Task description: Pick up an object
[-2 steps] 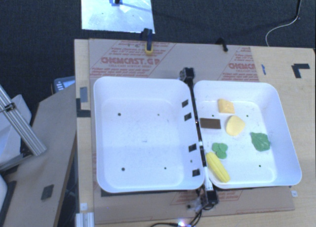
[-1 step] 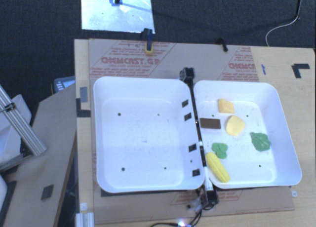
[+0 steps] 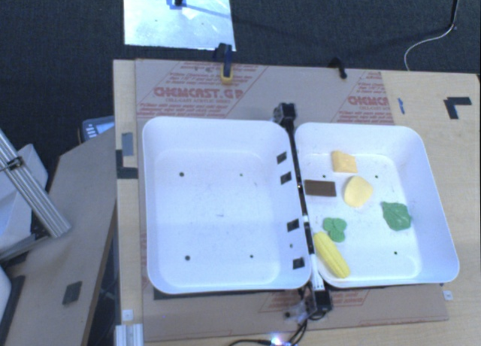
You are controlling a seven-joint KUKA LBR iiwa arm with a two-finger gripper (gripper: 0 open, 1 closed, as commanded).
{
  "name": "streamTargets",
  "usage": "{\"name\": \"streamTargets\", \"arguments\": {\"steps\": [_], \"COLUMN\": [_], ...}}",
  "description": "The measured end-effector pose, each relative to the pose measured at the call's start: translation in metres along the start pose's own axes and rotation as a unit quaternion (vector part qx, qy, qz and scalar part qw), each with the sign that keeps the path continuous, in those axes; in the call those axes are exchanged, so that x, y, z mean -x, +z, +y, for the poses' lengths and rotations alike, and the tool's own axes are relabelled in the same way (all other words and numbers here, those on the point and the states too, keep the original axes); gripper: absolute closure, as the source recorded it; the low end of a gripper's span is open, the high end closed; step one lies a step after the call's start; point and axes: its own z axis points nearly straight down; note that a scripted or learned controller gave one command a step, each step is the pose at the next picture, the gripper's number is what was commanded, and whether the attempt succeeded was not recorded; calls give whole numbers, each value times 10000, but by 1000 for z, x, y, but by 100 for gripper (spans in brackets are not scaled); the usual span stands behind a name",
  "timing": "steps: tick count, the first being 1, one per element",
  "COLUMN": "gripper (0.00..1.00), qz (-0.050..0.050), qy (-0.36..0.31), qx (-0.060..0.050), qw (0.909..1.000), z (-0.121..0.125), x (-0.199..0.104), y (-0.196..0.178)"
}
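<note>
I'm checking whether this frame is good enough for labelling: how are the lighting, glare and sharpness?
Camera view: even, soft light, with faint shadows under the bins' rims; the left bin and right bin are bright, nearly washed out; glare on the shiny sheet on the floor; mildly soft overall, so the corn and the green pieces lack fine detail.
</note>
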Motion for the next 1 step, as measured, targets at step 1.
{"name": "streamTargets", "arguments": {"steps": [1], "gripper": [100], "qz": [17], "qy": [-8], "qx": [-44], "qw": [10000], "z": [-52], "x": [-30], "y": [67]}}
